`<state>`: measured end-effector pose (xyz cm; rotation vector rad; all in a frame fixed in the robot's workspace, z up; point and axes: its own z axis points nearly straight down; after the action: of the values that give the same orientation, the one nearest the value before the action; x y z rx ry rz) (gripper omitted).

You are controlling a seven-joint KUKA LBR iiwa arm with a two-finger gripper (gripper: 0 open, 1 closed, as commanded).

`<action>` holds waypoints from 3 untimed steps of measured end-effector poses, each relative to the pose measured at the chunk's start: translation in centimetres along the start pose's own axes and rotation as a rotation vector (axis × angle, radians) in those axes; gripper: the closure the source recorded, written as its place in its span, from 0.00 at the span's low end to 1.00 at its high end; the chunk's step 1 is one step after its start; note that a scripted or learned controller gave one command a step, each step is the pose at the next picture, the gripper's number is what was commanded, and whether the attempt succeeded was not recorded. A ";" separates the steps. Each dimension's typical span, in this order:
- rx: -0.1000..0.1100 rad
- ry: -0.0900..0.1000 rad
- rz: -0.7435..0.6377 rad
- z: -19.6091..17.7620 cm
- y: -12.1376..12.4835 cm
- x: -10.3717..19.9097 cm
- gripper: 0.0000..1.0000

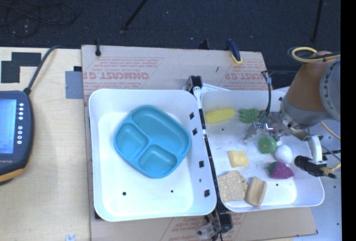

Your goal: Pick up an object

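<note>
A handheld pendant (12,128) with a lit screen lies at the far left on a pale wood bench (55,178). Its cable runs up toward the dark carpeted floor (167,6) behind the bench, where loose cables and a stand's thin legs lie. A sheet of brown cardboard (167,70) with red print covers the bench under both bins; a blue clamp (235,52) grips its rear edge.

The left bin (111,190) holds a blue tray (152,141) with three compartments, set at a slant near the bin's middle. Black clips mark the seam where the two bins meet.

The right bin (311,192) holds the loose items. A yellow corn cob (219,116) lies near the rear left, with a green leafy piece (248,116) just beside it. A yellow cheese cube (238,158) sits mid-bin. A cracker (231,185) and a tan bread piece (256,191) lie touching near the front edge. Farther right, a green round item (267,144), a white egg (283,153) and a purple grape bunch (281,170) cluster close together.

The gripper (266,129) hangs low over the right bin, directly above the green round item. Whether the tool is wide, narrow or holding anything cannot be told. The arm (311,92), with its orange band, enters from the right.
</note>
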<state>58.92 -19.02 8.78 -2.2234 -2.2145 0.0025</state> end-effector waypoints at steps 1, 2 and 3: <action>-0.002 0.001 0.005 -1.1 0.1 -0.2 1.00; -0.004 0.000 -0.008 -4.9 -0.1 4.8 1.00; -0.002 -0.001 -0.004 -4.7 -0.2 4.6 0.00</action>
<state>58.75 -14.43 13.49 -2.2201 -2.2204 0.0015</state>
